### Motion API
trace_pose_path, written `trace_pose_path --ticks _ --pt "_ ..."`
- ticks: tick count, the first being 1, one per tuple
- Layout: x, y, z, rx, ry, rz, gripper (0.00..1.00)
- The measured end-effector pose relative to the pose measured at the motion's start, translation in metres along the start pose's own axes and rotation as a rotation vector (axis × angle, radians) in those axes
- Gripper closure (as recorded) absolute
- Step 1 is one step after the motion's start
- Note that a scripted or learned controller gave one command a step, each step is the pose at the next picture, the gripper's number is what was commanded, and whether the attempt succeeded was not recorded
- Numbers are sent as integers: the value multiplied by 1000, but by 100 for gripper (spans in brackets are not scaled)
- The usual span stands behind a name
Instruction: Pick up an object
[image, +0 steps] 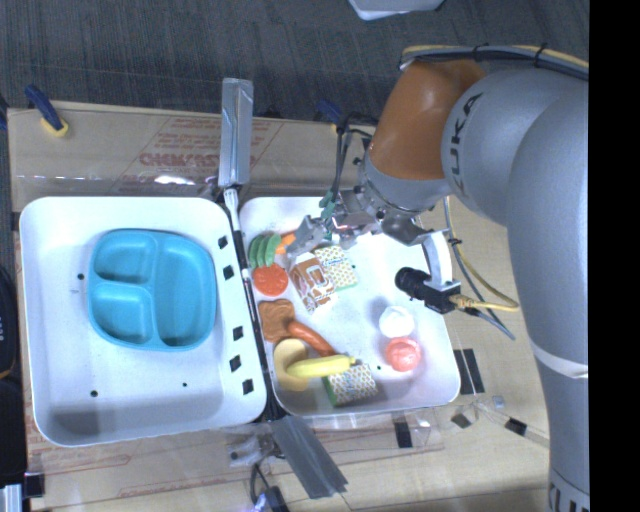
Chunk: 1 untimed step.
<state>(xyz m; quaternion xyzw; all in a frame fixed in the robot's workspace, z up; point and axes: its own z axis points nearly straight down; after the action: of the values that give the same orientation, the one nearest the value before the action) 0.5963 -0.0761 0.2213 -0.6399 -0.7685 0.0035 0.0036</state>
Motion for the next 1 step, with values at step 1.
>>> trace_pose_path --ticks 1 --pt "-22 5 94 1 1 41 0"
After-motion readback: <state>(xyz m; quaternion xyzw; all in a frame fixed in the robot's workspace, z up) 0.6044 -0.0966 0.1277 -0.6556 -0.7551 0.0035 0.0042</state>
